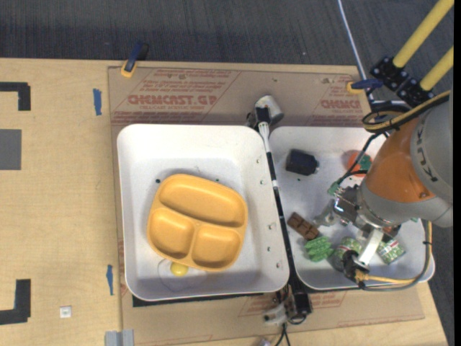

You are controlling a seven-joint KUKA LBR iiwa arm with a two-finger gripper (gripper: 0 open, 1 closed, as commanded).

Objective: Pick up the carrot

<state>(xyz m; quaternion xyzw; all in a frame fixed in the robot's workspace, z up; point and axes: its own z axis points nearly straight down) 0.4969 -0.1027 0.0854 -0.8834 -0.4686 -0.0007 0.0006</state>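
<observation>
A: Status on the carrot (354,160)?

B: We place it toward the back edge of the right bin (317,193), right of centre. It is a small orange piece with a green end, half hidden by the arm (403,179). We read it as the carrot, though too little shows to be sure. It lies on the bin floor, not lifted.

A: And the gripper (348,222)?

B: Low over the front half of the same bin, among the green pieces (317,249) and apart from the carrot. We cannot tell whether it is wide or narrow, since the wrist covers it. We see nothing held in it.

A: Other contents?

B: A black block (301,163) near the back left corner and a brown piece (304,227) by the left edge. The left bin (137,193) carries a yellow divided plate (197,220) at its middle.

A: Progress, then?

B: We judge the pick not yet made. What is left: bring the gripper back across the bin to the carrot, close on it and lift. Our worry is the clutter at the front, since a green piece could be taken by mistake.
</observation>
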